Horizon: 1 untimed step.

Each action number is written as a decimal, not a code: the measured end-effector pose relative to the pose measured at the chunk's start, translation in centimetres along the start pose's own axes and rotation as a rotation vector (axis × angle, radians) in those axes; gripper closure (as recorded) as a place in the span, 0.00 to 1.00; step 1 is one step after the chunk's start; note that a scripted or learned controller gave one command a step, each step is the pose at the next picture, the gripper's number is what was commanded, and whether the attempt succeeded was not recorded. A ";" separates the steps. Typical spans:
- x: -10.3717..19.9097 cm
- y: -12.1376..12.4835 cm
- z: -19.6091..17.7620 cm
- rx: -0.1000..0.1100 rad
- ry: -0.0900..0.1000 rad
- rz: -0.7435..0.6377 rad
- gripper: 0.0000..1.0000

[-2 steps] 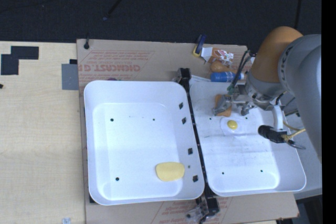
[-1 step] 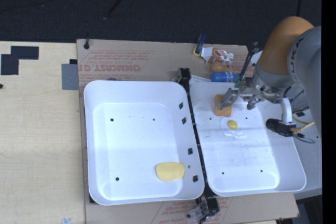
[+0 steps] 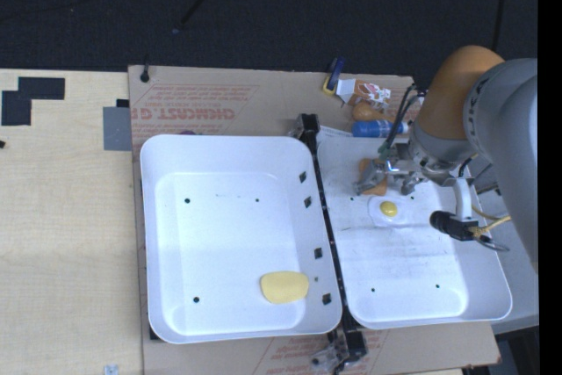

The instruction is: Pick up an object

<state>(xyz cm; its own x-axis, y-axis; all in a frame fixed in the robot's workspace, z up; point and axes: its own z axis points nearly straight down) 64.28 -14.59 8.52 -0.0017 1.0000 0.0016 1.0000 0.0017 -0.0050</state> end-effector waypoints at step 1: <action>-0.5 0.1 -0.3 -0.004 -0.002 0.002 0.00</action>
<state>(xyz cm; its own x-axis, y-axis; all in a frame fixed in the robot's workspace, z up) 64.40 -15.09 8.80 0.0003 1.0000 0.0000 1.0000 -0.0003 -0.0012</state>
